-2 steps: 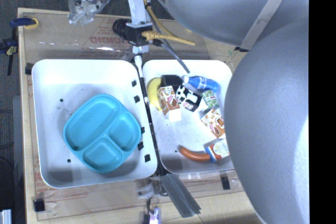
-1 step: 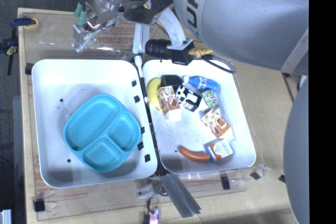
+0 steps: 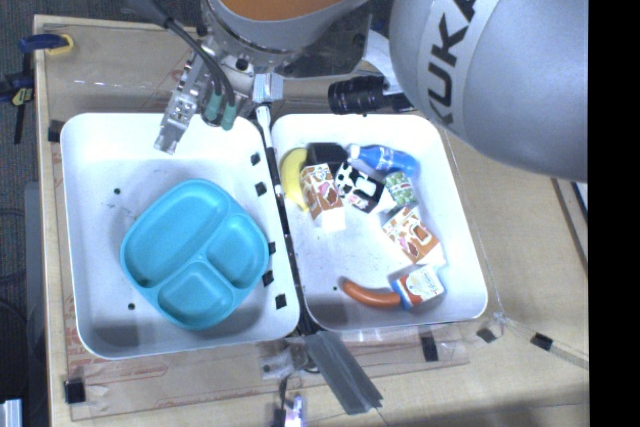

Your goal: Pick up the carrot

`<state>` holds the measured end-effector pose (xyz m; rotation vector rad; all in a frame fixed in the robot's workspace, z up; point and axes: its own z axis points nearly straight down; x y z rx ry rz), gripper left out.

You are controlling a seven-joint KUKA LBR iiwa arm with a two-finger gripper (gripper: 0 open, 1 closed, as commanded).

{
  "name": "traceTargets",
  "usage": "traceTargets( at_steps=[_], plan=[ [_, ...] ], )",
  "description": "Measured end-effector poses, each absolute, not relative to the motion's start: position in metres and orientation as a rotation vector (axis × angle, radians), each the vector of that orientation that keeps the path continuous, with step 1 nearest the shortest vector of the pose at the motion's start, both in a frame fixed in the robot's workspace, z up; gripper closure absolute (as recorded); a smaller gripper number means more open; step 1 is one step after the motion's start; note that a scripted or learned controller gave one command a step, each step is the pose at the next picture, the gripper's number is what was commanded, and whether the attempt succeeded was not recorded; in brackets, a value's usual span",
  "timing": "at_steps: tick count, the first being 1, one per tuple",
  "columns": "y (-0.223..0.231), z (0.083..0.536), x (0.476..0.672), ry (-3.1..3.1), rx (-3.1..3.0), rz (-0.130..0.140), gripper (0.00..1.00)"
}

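Observation:
The carrot, a slim orange piece, lies along the front wall of the right bin, touching a small red-and-white carton at its right end. My gripper hangs over the back edge of the left bin, far from the carrot, up and to the left of it. One silver finger and one dark green-tipped finger stand apart. The gripper is open, with nothing between its fingers. The large grey arm covers the top right of the view.
A blue divided plate fills the middle of the left bin. In the right bin's back half lie a banana, a blue bottle, and several small printed cartons.

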<state>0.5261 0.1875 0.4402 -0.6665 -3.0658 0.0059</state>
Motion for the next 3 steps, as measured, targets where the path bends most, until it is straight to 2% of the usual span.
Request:
traceTargets(
  at_steps=[1, 2, 3],
  plan=[
    [0.218, 0.312, 0.488, -3.131, 0.203, 0.003, 1.00],
    [0.218, 0.442, 0.485, -3.062, 0.710, -0.001, 1.00],
    [0.218, 0.442, 0.485, -3.062, 0.709, 0.000, 0.00]
  ],
)
